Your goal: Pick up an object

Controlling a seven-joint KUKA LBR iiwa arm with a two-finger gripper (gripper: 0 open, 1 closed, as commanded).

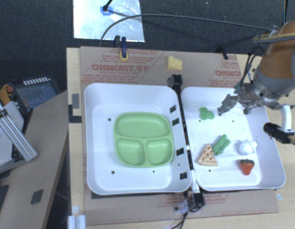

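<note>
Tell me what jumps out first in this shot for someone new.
The green divided plate in the middle of the left bin draws the eye first. Next come the small toy foods in the right bin: a pizza slice, a green bean bundle, a strawberry, a white piece and a small green piece. The gripper hangs over that bin's far right part.

Green three-compartment plate (142, 140) lying in left white bin (97, 128). Right white bin (271, 173) sitting just beside it, black clips (176, 82) joining them along shared edge. Brown cardboard sheet (138, 66) lying under both bins. Yellow block (174, 63) resting on cardboard behind bins. Yellow-and-blue clamp (123, 48) gripping cardboard's far edge. Shiny foil sheet (109, 11) lying on dark floor beyond. Grey handheld controller (35, 95) sitting at left.
</note>
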